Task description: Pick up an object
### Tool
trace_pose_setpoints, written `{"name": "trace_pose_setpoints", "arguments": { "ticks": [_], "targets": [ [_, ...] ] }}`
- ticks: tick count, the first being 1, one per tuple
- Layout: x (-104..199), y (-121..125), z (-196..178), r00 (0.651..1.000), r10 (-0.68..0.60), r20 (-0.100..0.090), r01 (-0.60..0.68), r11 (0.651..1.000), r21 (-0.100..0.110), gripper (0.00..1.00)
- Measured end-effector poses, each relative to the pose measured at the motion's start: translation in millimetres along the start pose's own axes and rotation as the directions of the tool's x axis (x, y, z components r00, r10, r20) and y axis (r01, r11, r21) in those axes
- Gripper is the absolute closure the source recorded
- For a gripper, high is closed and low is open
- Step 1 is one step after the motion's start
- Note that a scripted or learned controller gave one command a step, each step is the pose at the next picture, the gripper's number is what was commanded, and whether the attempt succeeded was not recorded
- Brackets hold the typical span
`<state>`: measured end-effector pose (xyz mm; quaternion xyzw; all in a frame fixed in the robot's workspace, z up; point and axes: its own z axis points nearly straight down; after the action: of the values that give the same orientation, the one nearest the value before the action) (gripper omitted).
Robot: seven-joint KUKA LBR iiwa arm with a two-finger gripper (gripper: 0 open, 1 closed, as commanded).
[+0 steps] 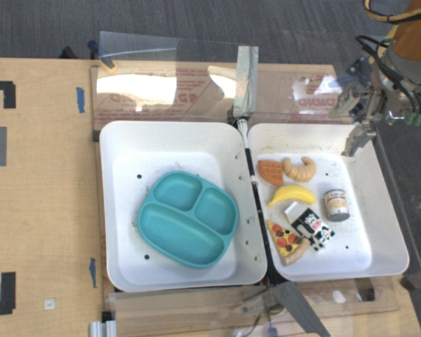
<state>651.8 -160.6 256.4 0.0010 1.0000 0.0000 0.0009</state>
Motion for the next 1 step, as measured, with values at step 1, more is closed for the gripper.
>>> {"name": "trace_pose_setpoints", "arguments": {
  "ticks": [1],
  "targets": [
    [0.0,0.0,0.1,1.000,0.000,0.000,0.000,1.000,0.000,0.00]
  ]
}}
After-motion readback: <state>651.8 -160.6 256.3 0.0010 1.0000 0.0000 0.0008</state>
